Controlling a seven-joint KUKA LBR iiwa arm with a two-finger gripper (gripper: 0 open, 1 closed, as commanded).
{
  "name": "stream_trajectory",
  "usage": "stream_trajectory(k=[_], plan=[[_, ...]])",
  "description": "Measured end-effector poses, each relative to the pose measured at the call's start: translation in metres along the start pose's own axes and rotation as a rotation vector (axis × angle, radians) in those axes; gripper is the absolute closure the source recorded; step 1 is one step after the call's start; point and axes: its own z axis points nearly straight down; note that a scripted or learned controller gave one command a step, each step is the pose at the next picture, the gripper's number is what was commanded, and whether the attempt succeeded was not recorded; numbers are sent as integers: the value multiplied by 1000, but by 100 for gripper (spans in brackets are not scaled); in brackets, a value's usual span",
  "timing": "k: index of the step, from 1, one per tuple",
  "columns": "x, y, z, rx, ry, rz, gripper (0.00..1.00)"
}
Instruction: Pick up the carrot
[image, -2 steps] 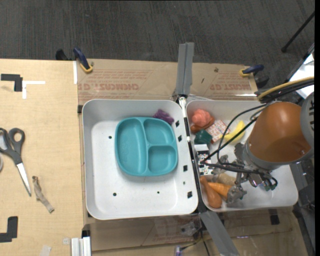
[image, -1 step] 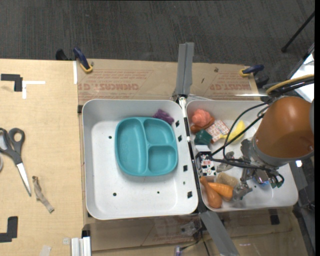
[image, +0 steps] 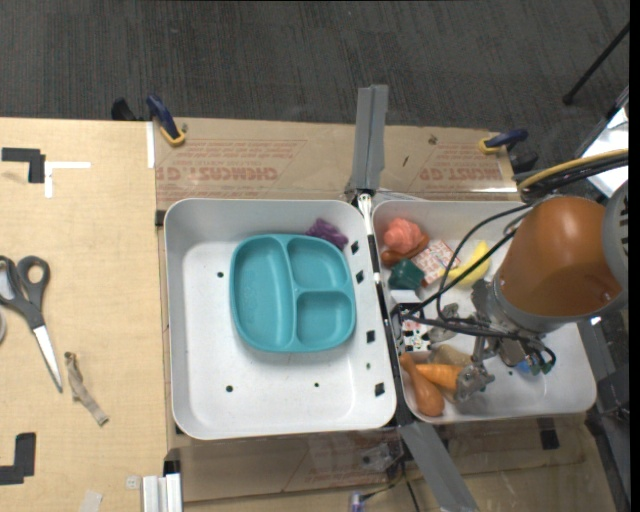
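Orange carrot (image: 437, 375) lies in the right bin (image: 572, 398), in the near-left part of it, pointed end toward the dividing wall between the bins. Just nearer than the carrot and touching it, a darker orange-brown piece (image: 425, 397) sits against the bin's near-left corner. Gripper (image: 474, 379) is low at the carrot's thick right end, right against it; finger spread cannot be read from this angle, and no object is visibly clamped. Arm's orange band (image: 556, 258) stands above and to the right of the carrot, with cables (image: 450, 320) looping down past it.

Farther back from the carrot in the same bin: pink lumpy item (image: 405, 236), small teal piece (image: 405, 273), patterned packet (image: 434, 261), yellow item (image: 470, 264).

Left of the carrot, across the wall, the left bin (image: 200, 390) holds a teal divided plate (image: 294, 293) with a purple item (image: 328, 233) at its far edge. Scissors (image: 33, 310) lie on the bench well left of both bins.
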Motion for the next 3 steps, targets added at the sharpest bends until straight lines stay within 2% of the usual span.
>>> stream_trajectory(k=[1, 2, 3], plan=[[0, 4, -20, 0, -1, -350, 0], [5, 5, -9, 6, -3, -306, 0], [8, 2, -1, 3, -1, -275, 0]])
